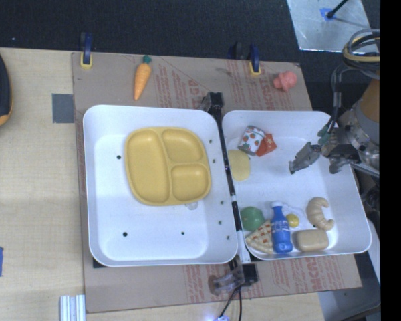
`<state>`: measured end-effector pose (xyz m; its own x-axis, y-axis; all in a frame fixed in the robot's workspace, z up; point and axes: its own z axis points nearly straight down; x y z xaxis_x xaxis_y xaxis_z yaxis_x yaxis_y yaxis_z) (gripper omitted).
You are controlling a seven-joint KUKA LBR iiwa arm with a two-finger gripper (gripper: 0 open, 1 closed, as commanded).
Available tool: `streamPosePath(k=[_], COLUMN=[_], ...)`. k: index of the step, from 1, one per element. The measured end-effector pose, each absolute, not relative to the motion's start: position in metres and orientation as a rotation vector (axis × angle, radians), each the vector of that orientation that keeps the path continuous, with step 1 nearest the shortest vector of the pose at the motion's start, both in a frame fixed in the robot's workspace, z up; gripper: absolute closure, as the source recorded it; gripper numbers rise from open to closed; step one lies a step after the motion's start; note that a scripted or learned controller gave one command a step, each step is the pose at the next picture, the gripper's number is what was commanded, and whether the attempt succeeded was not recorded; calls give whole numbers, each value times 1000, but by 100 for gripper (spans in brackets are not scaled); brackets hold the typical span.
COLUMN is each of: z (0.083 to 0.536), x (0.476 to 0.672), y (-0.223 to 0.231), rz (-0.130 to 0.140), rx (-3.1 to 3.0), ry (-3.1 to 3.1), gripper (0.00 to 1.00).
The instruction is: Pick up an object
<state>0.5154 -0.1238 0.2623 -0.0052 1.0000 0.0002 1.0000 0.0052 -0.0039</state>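
The left bin (107,199) holds a yellow divided plate (167,164), which sits in its upper half with three compartments facing up. The right bin (344,199) touches the left bin along their shared edge and holds the loose objects.

The gripper (319,163) hangs over the upper right part of the right bin, entering from the right. Its two fingers are spread apart, one pointing toward the lower left and one toward the lower right, with nothing between them.

Objects in the right bin, in order of size:
- A blue bottle (280,230) lies near the lower edge. Its long axis runs nearly vertical in the view, cap end toward the top.
- A pizza slice (260,238) lies just left of the bottle, touching it.
- A tan bread loaf (311,240) lies just right of the bottle, long axis horizontal.
- A croissant (320,212) lies above the loaf, curved with its opening toward the left.
- A red and white packet (255,141) lies in the upper left part.
- A pale yellow round object (239,165) lies below the packet.
- A green round object (252,216) lies above the pizza slice.

A toy carrot (142,79) lies on the bench above the left bin, tip pointing down.
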Motion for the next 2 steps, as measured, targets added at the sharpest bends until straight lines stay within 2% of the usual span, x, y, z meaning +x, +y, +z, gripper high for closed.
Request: streamPosePath(k=[1, 2], z=[161, 88], x=[472, 518], y=[-109, -96], rz=[13, 6], rx=[-2206, -2209], ry=[-2217, -2225], gripper=[0, 0])
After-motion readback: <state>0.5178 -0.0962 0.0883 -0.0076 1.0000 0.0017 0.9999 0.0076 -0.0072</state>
